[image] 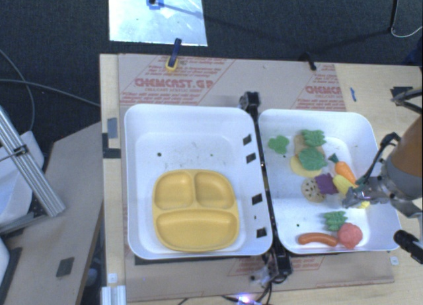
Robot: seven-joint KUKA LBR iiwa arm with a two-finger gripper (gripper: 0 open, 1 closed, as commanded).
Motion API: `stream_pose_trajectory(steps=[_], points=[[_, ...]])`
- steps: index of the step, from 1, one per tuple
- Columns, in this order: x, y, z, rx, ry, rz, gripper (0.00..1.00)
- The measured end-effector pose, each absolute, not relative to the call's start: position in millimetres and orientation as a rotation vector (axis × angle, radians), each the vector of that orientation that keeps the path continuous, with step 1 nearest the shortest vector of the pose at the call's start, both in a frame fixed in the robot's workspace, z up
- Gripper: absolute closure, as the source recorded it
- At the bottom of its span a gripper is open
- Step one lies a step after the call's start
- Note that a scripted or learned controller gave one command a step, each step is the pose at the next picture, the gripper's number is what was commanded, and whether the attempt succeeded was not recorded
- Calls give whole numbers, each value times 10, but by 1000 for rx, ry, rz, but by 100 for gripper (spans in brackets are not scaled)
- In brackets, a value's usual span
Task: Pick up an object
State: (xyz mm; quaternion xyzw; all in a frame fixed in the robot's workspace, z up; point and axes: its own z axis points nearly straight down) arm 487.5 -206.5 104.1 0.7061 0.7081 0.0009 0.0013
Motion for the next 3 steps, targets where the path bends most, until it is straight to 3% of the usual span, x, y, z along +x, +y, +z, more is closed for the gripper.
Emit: stream_pose_trajectory(steps=[1,3], points=[[4869,-2052,837,2220,2225,2,100],[4887,-2055,1057,2213,2225,7,100]])
